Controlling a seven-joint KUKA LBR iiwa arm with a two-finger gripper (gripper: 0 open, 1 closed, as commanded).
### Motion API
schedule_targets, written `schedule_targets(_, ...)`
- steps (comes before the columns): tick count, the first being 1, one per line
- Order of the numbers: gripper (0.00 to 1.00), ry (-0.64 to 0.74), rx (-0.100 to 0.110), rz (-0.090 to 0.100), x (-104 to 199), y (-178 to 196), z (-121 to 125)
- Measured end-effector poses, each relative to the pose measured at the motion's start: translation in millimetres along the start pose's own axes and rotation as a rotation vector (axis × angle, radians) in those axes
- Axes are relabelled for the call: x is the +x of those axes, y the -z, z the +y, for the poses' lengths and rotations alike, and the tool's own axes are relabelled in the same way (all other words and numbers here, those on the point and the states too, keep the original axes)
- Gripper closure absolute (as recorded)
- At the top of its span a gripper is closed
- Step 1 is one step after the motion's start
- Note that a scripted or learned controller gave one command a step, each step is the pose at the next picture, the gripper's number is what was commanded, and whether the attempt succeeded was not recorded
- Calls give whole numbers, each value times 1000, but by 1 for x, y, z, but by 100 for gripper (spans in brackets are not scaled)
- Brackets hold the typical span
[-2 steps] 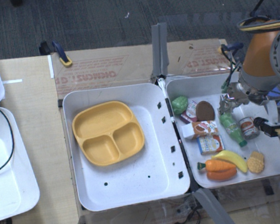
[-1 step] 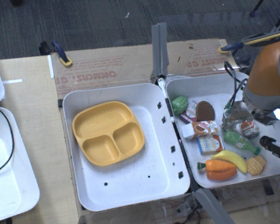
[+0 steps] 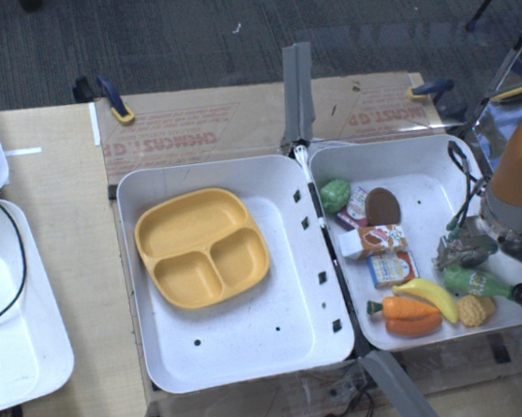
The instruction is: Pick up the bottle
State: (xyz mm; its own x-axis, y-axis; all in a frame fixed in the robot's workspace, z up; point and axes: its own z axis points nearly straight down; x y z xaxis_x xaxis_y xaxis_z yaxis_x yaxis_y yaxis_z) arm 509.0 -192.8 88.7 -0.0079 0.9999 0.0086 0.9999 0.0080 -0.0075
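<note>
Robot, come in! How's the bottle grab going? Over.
Claw low in right bin, just above green bottle. Bottle lying flat, not held. Banana and cookie close by.

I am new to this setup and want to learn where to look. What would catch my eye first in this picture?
The yellow divided tray stands out first, lying alone in the left bin. Next comes the crowded right bin, with a banana and a carrot near its front edge. At its right side, the gripper hangs just above the green bottle.

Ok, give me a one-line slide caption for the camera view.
Tool hovers over the right bin, just above the green bottle; yellow tray in left bin.
</note>
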Motion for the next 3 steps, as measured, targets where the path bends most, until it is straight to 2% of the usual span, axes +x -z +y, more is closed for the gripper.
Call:
schedule_targets(1,0,-41,-3,13,-6,1,-16)
schedule_targets(2,0,-59,-5,-8,-25,60,0)
schedule_targets(3,0,-388,-3,-6,-12,24,-31)
